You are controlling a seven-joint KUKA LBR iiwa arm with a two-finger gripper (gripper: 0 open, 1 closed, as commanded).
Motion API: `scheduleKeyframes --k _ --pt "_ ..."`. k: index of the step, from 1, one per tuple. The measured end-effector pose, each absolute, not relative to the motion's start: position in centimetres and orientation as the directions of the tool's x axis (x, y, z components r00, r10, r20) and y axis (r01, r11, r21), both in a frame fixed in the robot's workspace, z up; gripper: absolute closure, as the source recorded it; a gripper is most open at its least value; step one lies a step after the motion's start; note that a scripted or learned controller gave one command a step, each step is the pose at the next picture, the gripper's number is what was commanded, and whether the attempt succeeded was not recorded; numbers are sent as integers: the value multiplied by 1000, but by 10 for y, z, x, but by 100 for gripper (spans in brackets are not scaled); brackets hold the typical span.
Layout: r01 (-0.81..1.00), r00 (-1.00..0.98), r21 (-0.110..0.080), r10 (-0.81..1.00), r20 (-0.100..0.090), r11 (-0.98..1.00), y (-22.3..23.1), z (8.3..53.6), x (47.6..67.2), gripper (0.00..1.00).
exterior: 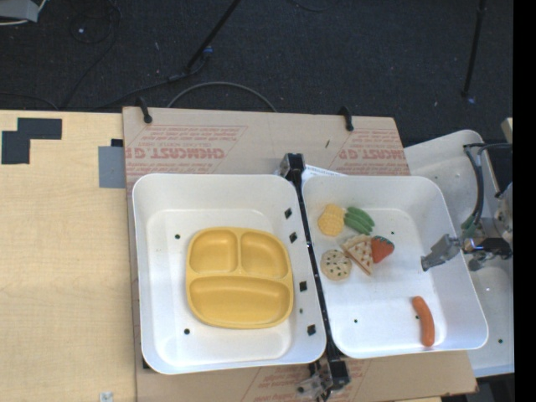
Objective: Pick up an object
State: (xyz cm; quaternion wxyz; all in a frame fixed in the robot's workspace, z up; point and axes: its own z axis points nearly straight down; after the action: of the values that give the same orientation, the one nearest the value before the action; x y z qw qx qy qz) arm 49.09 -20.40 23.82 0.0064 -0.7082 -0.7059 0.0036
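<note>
The right bin (pixel 452 216) holds several toy foods. A yellow corn piece (pixel 332 219) and a green vegetable (pixel 360 219) lie near its back left. In front of them are a round cookie (pixel 336 265), a pizza slice (pixel 360 253) and a red strawberry (pixel 383 249), all close together. An orange sausage (pixel 425 320) lies alone at the front right. My gripper (pixel 439 253) reaches in over the bin's right rim, low and to the right of the strawberry, with nothing visibly in it.
The left bin (pixel 159 224) holds a yellow divided plate (pixel 239 276). A black divider bar (pixel 306 258) runs between the bins. The bins sit on cardboard (pixel 251 145), with a wooden table (pixel 59 258) to the left.
</note>
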Motion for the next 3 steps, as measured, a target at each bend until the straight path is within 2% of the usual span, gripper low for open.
scheduleKeyframes --k 1,3 --pt "1000 0 -3 1000 1 0 -204 244 493 0" --pt "1000 0 -6 1000 3 0 -200 148 489 0"
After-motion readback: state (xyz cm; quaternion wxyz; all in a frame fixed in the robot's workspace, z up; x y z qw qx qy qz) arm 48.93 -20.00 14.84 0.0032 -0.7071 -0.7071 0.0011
